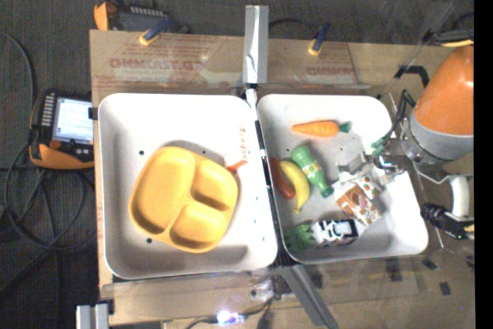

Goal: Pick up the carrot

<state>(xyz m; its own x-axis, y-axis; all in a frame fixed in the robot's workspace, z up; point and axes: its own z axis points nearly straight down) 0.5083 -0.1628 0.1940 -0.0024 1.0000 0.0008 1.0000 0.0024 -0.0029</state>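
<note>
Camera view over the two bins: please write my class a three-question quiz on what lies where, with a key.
1. True or false: the carrot lies in the left bin.
2. Which item sits in the left bin? A) yellow divided plate B) banana C) green bottle
3. Fill in: the carrot lies near the ____ wall of the right bin, seen from the camera.

Key
1. False; it lies in the right bin.
2. A
3. Far. The end effector is over the right bin, near its right side, apart from the carrot.
</note>
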